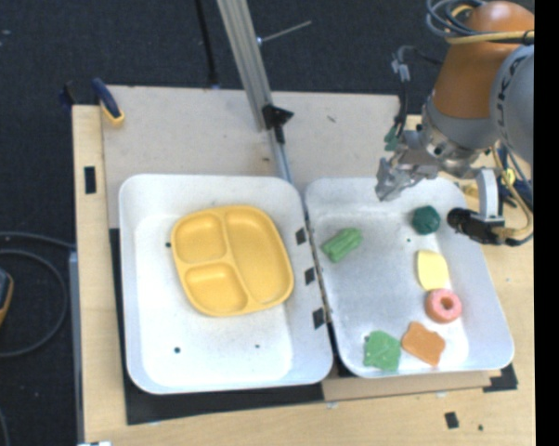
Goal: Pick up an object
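Observation:
The right bin [382,277] holds several small toys. A light green piece [341,243] lies near its left wall, a dark green ball [425,219] near the back right. A yellow block [432,269], a pink donut [443,305], an orange piece [423,343] and a green leafy piece [383,351] sit toward the front right. My gripper [388,190] hangs over the bin's back edge, left of the dark green ball and apart from every toy. Nothing shows between its fingers.
The left bin [149,342] carries a yellow divided plate [231,258]. A slanted metal pole [247,54] rises behind the bins, ending in a black clamp [277,117]. The grey arm with its orange band [479,72] fills the upper right.

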`<move>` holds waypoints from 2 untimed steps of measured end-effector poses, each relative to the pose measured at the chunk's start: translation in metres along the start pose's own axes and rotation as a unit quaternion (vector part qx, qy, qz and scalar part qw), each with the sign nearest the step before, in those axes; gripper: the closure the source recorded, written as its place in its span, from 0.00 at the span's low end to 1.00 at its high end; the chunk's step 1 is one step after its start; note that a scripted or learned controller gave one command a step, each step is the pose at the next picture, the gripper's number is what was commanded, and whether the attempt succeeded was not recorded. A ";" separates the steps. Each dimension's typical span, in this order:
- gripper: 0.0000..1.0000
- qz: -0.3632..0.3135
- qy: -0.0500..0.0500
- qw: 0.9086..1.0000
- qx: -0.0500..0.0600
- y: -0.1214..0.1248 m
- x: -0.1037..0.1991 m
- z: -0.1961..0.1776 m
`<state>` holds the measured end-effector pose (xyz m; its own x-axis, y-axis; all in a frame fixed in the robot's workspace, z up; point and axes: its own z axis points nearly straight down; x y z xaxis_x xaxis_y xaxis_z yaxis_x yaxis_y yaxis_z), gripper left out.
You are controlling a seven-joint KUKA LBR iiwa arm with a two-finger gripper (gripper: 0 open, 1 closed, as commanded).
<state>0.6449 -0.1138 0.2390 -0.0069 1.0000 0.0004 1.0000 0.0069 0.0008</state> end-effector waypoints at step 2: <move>1.00 0.000 0.000 1.000 0.001 -0.014 0.101 0.001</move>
<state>0.6300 -0.0127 0.2383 -0.0063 1.0000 0.0005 1.0000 0.0063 -0.0004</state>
